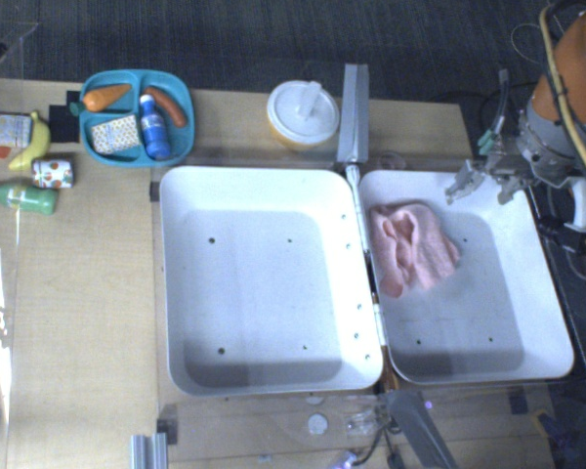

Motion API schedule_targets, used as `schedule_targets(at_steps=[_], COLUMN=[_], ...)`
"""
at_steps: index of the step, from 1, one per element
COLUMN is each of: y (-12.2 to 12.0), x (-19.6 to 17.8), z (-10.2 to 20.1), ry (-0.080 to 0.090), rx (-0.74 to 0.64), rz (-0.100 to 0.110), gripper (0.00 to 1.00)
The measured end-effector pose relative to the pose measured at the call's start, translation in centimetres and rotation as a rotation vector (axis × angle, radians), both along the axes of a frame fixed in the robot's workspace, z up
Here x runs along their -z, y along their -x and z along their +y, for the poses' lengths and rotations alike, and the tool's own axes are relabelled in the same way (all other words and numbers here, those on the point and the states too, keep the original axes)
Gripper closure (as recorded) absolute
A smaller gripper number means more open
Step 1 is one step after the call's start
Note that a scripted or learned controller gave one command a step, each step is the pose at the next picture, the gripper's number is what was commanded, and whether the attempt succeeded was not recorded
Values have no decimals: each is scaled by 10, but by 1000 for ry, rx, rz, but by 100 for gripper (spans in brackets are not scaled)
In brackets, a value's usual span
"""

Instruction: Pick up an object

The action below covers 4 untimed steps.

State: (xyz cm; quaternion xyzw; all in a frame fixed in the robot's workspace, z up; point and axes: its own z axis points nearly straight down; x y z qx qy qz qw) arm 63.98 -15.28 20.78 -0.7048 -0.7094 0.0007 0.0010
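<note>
Gripper (485, 186) hangs open and empty over the right bin's (527, 262) far edge, probably lining up on the crumpled pink cloth (413, 247) nearby.

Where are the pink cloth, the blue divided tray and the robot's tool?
pink cloth (413, 246), camera view, middle of the crumpled fabric
blue divided tray (181, 94), camera view, right rim
tool (484, 181), camera view, between its fingertips

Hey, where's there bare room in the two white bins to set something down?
The left white bin offers its whole floor. In the right white bin, bare floor lies right of and below the crumpled pink cloth. It is crowded at the top right corner, where the hand hovers.
</note>
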Motion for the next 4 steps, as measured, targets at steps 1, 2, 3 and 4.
schedule_targets(at_steps=[1,2,3,4], y=[9,50,33,32], x=[111,50,113,106], z=[52,17,19,21], ry=[2,0,1,-1], rx=[-172,-10,-56,-60], rz=[-12,-2,-8,-8], gripper=[0,0,0,100])
